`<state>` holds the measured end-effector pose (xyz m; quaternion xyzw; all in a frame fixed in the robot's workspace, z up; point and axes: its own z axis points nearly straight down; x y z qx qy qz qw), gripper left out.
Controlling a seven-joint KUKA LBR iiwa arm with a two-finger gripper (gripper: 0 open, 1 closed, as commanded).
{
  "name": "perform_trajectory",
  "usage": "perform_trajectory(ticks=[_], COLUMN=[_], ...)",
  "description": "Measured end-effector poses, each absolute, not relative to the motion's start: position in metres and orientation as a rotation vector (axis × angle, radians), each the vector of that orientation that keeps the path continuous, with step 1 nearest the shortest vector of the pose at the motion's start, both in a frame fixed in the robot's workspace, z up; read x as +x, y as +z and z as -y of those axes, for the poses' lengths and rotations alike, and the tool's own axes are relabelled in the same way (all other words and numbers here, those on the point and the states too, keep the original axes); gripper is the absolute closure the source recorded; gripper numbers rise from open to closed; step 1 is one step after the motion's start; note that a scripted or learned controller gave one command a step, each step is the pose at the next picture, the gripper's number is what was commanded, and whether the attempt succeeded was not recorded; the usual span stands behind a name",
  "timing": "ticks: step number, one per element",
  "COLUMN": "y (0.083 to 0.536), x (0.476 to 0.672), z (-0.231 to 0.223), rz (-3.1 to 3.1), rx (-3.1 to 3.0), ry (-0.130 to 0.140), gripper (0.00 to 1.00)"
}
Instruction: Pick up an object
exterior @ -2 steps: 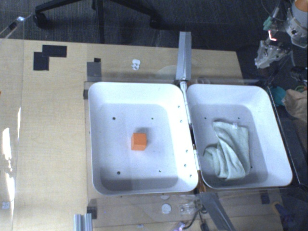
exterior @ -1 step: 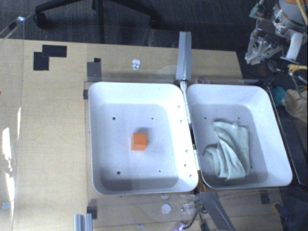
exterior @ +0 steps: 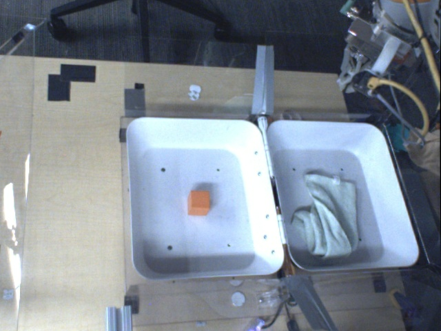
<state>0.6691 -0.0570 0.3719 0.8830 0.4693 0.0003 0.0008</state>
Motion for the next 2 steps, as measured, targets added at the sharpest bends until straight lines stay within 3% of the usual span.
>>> perform_trajectory(ticks=[1, 2], y=[0.3558, 0.3584], x=[0.669, 0.6634], z=[0.0313, 0.0333], rz=[-1.212, -0.958], rx=[2.898, 2.992], ry=[0.002, 0.002], gripper=[1.0, 1.0])
